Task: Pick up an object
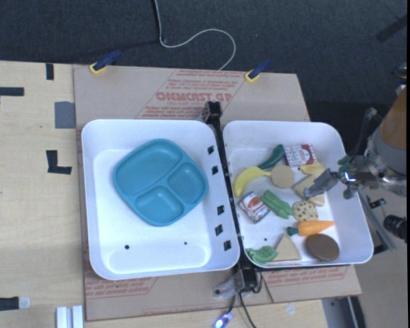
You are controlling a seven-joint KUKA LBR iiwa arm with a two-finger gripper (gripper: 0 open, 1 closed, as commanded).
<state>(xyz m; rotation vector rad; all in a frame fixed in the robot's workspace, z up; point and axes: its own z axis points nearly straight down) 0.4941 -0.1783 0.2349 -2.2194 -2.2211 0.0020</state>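
Note:
The right bin (328,134) holds several toy foods: a yellow banana (249,179), a round tan biscuit (283,177), a red and white box (299,155), a dark green pepper (272,158), a small red packet (254,207), a green bean pod (277,204), a chip cookie (304,211), an orange carrot (315,228) and a brown disc (322,247). My gripper (316,184) reaches in from the right, low over the bin's middle right. It sits just right of the tan biscuit, above a pale yellow piece (313,170). I see nothing lifted.
A blue divided plate (160,181) lies in the left bin (96,183). A tan wedge (287,247) and a green leaf (262,255) lie at the right bin's near edge. The arm's grey wrist (386,166) hangs over that bin's right rim.

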